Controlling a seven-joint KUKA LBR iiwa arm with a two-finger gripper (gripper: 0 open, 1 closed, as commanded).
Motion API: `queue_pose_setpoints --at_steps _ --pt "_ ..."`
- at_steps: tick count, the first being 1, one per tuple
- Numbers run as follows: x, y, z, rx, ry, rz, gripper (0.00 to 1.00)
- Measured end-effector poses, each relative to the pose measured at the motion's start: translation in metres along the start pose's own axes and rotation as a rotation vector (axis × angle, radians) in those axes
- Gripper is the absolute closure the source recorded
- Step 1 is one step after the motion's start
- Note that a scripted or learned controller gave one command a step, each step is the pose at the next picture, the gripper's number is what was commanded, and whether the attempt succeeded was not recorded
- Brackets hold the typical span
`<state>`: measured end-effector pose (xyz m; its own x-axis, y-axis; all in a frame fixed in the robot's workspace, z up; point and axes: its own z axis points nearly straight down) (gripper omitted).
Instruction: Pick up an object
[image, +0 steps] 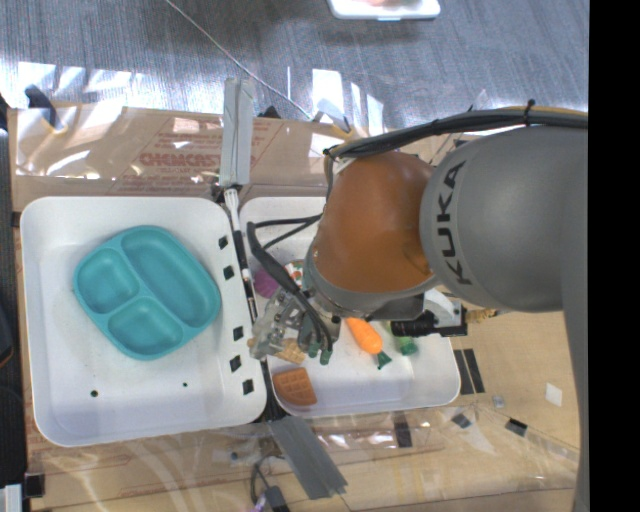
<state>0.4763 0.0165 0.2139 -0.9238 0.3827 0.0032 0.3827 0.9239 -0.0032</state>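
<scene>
Underneath, cardboard (160, 150) lines the bench; grey carpet (120, 35) beyond.

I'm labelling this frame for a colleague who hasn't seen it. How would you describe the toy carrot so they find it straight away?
Start at the right-hand white bin, the one the grey and orange arm hangs over. Look just below the arm's orange band, near the bin's middle, for the small orange toy carrot with a green tip. It is brighter and slimmer than the brown waffle-like piece by the bin's front edge.
</scene>
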Motion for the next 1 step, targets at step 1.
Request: queue_pose_setpoints --at_steps 1 --pt "-0.0189 -0.0443 0.0004 -0.001 -0.002 0.055 1.00"
